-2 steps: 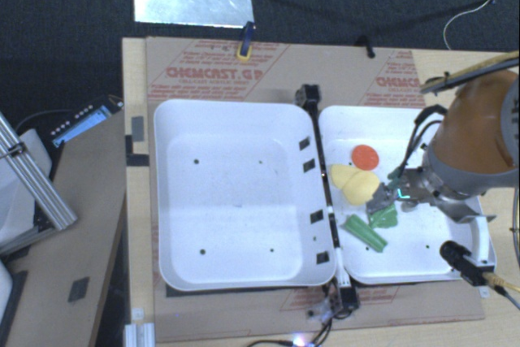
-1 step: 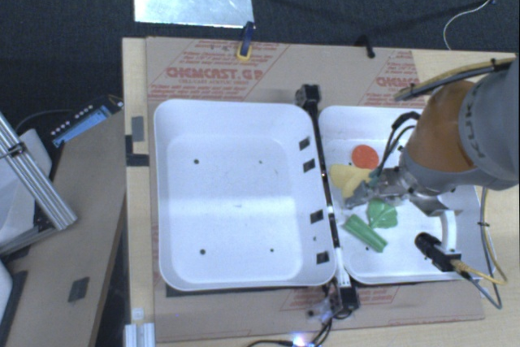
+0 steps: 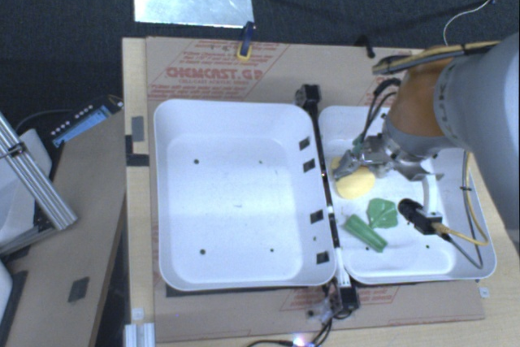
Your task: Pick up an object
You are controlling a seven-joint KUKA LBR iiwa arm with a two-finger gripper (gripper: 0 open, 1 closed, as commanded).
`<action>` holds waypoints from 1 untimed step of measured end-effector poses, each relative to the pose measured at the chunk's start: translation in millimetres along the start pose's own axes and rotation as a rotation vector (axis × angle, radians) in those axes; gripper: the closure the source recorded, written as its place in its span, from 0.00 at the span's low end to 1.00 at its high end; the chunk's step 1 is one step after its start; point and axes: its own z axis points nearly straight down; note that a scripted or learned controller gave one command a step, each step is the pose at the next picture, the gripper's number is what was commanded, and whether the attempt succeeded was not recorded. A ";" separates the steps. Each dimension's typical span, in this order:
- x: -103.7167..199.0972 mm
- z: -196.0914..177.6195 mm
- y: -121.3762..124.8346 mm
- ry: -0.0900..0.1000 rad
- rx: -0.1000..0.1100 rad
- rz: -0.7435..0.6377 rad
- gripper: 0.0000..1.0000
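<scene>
A robot lab: a big grey arm [image 3: 475, 93], two white bins [image 3: 236, 114], loose cables [image 3: 463, 236], dark carpet [image 3: 65, 12].

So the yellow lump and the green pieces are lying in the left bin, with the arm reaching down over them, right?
Not quite. The camera view shows the yellow lump and the green pieces lying in the right bin, not the left bin. The rest holds: the arm reaches down over them, its end effector at the yellow lump.
</scene>
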 end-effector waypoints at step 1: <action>-5.1 -14.0 0.1 -0.006 -0.006 0.005 1.00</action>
